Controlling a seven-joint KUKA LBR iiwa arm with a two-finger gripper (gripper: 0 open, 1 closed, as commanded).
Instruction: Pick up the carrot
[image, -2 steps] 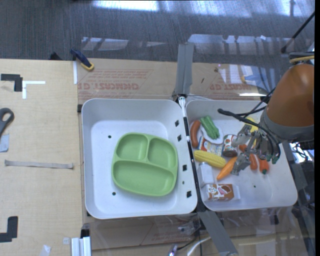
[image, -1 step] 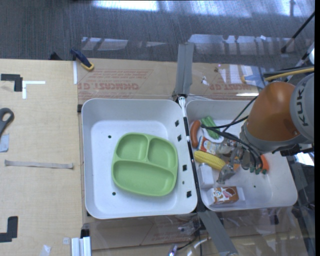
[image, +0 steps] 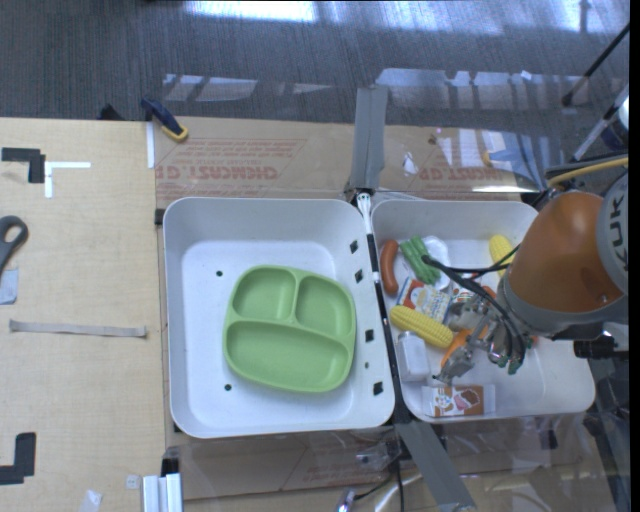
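The carrot (image: 456, 346), a small orange piece, lies in the right bin (image: 560, 395) just below the right end of a corn cob (image: 421, 324). My gripper (image: 455, 358) reaches in from the right, low in the bin, and its tip is right at the carrot, partly covering it. The arm's orange band (image: 562, 252) hangs over the right half of the bin and hides what is under it.
The right bin also holds a red sausage (image: 388, 266), a green vegetable (image: 418, 257), a yellow item (image: 500, 247) and a white packet (image: 459, 400) by the front wall. A green divided plate (image: 291, 330) lies in the left bin (image: 190, 300).
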